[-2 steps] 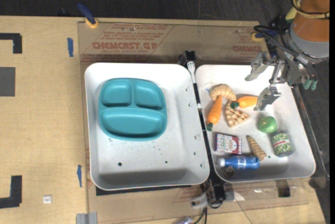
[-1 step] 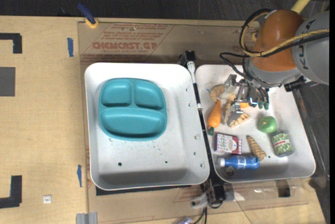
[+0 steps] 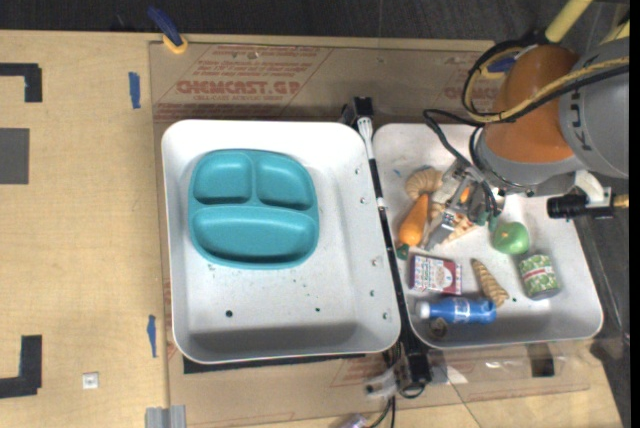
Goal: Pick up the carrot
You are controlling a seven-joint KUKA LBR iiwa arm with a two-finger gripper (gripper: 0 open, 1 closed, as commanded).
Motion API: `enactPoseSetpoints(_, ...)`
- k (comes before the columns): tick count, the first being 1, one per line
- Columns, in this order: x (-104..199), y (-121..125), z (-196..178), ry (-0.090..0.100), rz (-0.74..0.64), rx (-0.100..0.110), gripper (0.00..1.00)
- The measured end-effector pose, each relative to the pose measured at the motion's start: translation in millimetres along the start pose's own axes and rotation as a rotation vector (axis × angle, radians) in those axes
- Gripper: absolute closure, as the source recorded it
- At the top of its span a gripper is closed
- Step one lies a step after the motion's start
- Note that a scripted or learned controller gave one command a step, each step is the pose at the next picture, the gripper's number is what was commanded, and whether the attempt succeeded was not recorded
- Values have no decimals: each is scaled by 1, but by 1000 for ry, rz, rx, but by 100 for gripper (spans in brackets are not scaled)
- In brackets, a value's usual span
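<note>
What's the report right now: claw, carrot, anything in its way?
Tool low in right bin, beside carrot. Carrot lying loose. Croissant and snack packet close by.

Two bins sit side by side on the bench (image 3: 80, 246). The left bin (image 3: 340, 306) holds a divided tray (image 3: 254, 207) toward its far left part. The right bin (image 3: 580, 311) is crowded: the carrot (image 3: 413, 220) lies near its left wall, with a croissant (image 3: 424, 181) just behind it and the gripper (image 3: 457, 206) just to its right. A small packet (image 3: 433, 273) lies in front of the carrot, a bottle (image 3: 458, 310) in front of the packet. An apple (image 3: 511, 237) and a can (image 3: 538, 275) lie toward the right wall, a cone (image 3: 488, 280) between packet and can.
</note>
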State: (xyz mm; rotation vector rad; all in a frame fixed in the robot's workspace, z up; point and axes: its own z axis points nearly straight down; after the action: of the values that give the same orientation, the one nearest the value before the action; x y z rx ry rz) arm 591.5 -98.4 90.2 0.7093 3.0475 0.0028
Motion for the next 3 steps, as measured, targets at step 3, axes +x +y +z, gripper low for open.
enactPoseSetpoints(3, -7, 112, -99, 0, -183, -5, 100)
